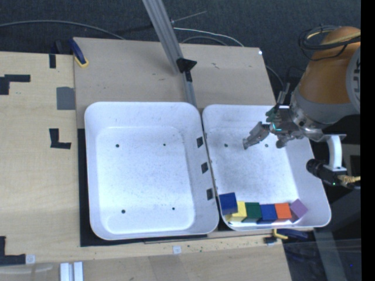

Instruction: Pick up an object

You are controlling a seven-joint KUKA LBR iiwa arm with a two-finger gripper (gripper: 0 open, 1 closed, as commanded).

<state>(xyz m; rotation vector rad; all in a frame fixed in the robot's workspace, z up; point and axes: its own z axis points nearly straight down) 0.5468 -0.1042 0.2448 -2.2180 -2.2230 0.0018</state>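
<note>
A row of small blocks lies along the front wall of the right bin (246, 174): a blue block (228, 202), a yellow one (237, 214), a green one (252, 210), a second blue one (268, 212), an orange one (283, 211) and a purple one (298, 208). My gripper (267, 140) hangs over the back half of that bin, well behind the blocks. It is open, its fingers are spread apart, and nothing is between them.
The left bin (140, 168) adjoins the right one. A slanted metal pole (167, 31) rises behind the bins. The grey and orange arm (328, 75) fills the right side above the bin's far corner.
</note>
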